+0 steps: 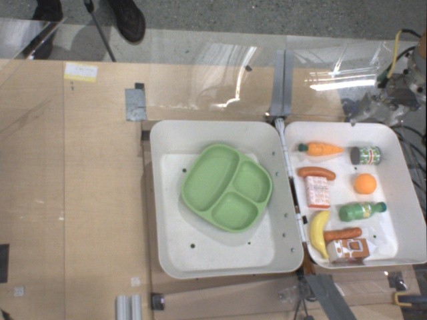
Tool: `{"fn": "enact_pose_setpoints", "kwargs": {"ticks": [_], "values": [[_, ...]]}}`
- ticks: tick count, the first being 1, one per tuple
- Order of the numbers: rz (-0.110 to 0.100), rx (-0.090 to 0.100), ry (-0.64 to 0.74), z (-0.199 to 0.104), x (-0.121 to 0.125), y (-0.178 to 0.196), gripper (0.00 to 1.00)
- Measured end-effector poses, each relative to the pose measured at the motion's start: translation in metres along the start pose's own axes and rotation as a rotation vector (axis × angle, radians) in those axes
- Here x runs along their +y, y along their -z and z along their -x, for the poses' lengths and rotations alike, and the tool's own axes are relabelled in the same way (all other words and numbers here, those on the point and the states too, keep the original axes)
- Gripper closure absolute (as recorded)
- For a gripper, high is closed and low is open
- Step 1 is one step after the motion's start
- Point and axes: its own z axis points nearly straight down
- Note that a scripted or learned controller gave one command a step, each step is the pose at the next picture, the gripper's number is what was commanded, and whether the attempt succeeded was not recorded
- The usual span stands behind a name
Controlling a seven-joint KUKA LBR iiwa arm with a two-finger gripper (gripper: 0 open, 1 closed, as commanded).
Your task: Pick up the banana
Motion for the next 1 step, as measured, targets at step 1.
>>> {"fn": "enact_pose_setpoints", "kwargs": {"ticks": [1], "values": [[-0.004, 0.001, -0.073, -0.051, -0.0636, -0.0868, 0.0]]}}
